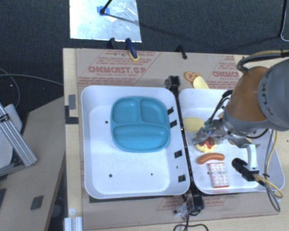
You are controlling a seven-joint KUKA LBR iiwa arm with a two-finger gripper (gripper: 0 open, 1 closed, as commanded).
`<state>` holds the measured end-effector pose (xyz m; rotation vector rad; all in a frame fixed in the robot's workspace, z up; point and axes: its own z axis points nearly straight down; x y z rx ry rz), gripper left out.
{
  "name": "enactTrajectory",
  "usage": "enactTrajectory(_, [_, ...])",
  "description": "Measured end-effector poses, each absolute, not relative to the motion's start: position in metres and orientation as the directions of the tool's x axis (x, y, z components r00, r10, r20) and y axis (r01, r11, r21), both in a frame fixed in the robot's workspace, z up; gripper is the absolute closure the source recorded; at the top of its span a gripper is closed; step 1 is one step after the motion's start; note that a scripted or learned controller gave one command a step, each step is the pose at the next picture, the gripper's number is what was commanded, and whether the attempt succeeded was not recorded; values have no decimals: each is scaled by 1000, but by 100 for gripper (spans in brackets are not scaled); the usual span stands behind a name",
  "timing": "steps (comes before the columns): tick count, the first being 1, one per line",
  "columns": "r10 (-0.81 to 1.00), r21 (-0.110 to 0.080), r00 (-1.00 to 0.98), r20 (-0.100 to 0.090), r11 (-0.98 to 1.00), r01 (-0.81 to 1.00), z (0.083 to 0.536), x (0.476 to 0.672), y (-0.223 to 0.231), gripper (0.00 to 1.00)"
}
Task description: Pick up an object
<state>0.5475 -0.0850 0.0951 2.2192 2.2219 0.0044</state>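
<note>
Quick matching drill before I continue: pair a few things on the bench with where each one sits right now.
Things:
1. blue divided plate
2. sausage
3. red-and-white packet
4. banana

Places:
A. outside the bins, on the cardboard behind the right bin
B. in the left bin
C. right bin, nearest its front edge
D. right bin, just behind the packet

Pairs: 1-B, 2-D, 3-C, 4-A

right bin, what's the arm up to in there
The grey arm reaches in from the right, and its gripper is low in the right bin, among small toy foods. A sausage and a red-patterned packet lie just in front of it, and a yellow piece lies beside it. A blue divided plate sits in the left bin.
</note>
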Motion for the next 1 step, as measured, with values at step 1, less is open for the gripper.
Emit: enactTrajectory(1, [1000,13,-11,1,11,1000,190,596,-18,100])
